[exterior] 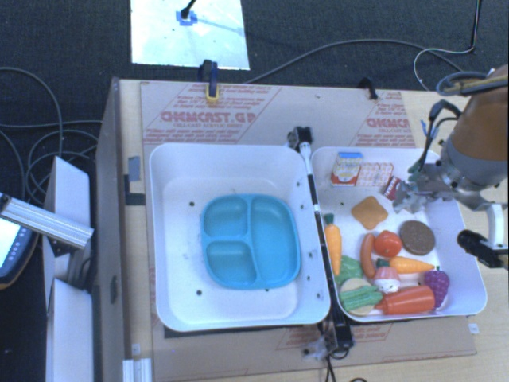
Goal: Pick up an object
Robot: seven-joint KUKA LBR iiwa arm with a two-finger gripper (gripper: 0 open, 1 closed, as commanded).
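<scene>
Jaws [407, 197] over right bin's [475, 289] upper part, apart or together cannot be told | biscuit [370, 212] just left of jaws, brown disc [417, 237] just below | carrots, tomato, grapes crowd lower bin | left bin [179, 173] holds blue tray [250, 240] | arm [477, 134] enters from right, wrist bent down.
</scene>
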